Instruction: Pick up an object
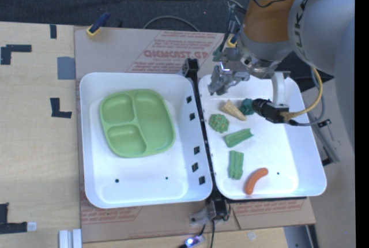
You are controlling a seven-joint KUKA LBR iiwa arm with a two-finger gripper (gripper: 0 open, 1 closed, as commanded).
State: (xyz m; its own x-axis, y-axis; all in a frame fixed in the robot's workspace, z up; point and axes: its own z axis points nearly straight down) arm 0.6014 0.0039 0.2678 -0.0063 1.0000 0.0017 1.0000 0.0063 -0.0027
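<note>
The right bin (300, 175) holds several toy foods: a tan corn-like piece (233, 109), a small teal piece (247, 106), a green broccoli (218, 123), two green pods (238, 137) (235, 164) and an orange sausage (256, 180). My gripper (221, 85) hangs over the far left corner of this bin, above and behind the corn piece. Nothing shows between its fingers.
The left bin (98, 183) holds a green divided plate (137, 122). A black divider (199, 137) runs between the two bins. Cardboard lies under both bins, and cables cross the dark floor at the back.
</note>
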